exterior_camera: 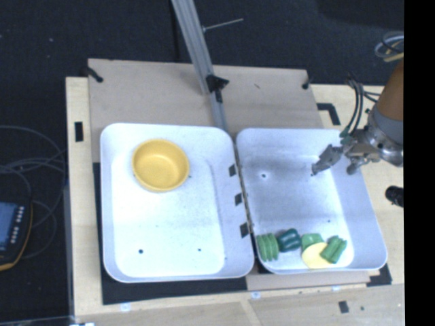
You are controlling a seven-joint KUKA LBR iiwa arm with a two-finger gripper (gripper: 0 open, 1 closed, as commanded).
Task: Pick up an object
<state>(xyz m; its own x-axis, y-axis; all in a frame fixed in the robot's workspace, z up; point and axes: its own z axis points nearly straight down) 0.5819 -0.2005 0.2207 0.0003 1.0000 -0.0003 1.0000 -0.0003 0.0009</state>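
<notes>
My gripper (337, 163) hangs over the upper right part of the right bin (285, 182), open, with nothing between its two fingers. A cluster of small objects lies along the bin's near edge, well below the gripper: a ribbed green piece (267, 245), a dark teal piece (289, 239), a small green piece (311, 239), a yellow disc (314, 255) and a green block (334, 249) leaning on the disc. A yellow bowl (160, 164) stands upright in the upper left of the left bin (170, 250).
A grey metal pole (197, 46) slants from the top of the view down to the gap between the bins. Cables (357, 107) trail from the wrist at the right. A handheld pendant (12, 229) lies off the bench at far left.
</notes>
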